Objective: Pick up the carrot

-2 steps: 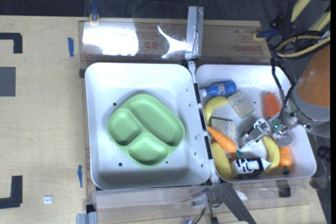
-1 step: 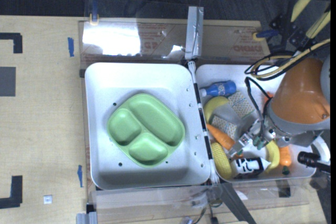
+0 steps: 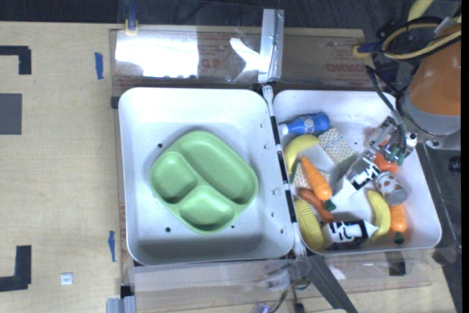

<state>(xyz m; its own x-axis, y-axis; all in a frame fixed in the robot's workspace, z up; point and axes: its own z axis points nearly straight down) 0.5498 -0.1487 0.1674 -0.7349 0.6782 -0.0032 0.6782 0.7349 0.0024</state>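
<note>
An orange carrot (image 3: pixel 316 179) lies slanted in the middle-left of the right bin (image 3: pixel 429 231), between a banana (image 3: pixel 296 151) and an ear of corn (image 3: pixel 308 224). A second, shorter carrot with a green end (image 3: pixel 398 220) rests at the bin's front right. My gripper (image 3: pixel 353 171) hangs low over the middle of the right bin, just right of the slanted carrot. Nothing orange shows in its grasp. The arm's orange band (image 3: pixel 437 84) sits above the bin's right rim.
The right bin also holds a blue bottle (image 3: pixel 306 123), a second banana (image 3: pixel 379 210), a black-and-white item (image 3: pixel 344 230), a grey disc (image 3: pixel 394 193) and a reddish-orange piece (image 3: pixel 317 204), all crowded together. A green divided plate (image 3: pixel 203 180) lies in the left bin (image 3: pixel 139 121).
</note>
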